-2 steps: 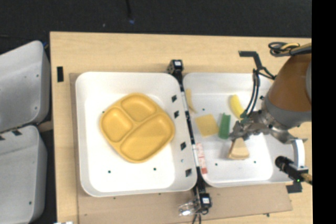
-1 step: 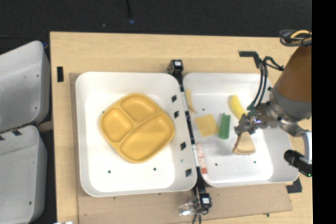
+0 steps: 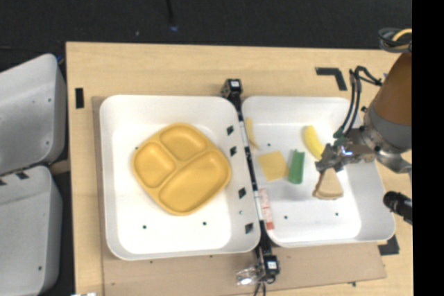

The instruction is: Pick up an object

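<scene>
Pale wooden desk (image 3: 83,73), right-hand bin (image 3: 305,236): the pincer (image 3: 331,164) sits atop a tan wedge (image 3: 329,188), its opening unreadable; the yellow piece (image 3: 313,141) nearby risks a bump.

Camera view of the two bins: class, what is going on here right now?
A grey arm reaches in from the right over the right bin. Its gripper sits low, just above a tan wedge, beside a banana, a green block and a yellow square. Nothing looks lifted yet. The left bin holds a yellow divided plate.
</scene>
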Available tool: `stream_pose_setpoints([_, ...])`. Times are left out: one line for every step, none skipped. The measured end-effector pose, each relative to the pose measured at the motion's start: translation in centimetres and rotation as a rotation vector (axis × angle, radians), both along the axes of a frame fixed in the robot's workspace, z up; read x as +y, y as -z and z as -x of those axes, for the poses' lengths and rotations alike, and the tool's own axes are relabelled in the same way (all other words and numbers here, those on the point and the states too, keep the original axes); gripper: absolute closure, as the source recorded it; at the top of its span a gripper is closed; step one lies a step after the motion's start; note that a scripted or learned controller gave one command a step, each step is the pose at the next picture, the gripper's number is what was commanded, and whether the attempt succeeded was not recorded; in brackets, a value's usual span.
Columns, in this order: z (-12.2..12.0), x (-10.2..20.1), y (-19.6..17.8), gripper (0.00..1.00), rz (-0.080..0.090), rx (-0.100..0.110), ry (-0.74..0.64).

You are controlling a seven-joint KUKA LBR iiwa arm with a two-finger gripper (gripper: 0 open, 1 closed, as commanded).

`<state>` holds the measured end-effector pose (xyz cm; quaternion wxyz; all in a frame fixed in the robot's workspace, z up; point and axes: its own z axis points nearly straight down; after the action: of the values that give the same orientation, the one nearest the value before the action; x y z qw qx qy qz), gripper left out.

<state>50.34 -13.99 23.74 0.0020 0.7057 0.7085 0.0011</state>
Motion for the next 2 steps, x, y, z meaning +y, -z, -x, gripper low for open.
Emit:
stream_pose_setpoints([-3.1, 4.7, -0.1, 1.00, -0.002, 0.002, -0.004])
stream_pose_setpoints([-5.4, 10.0, 0.7, 1.00, -0.001, 0.003, -0.002])
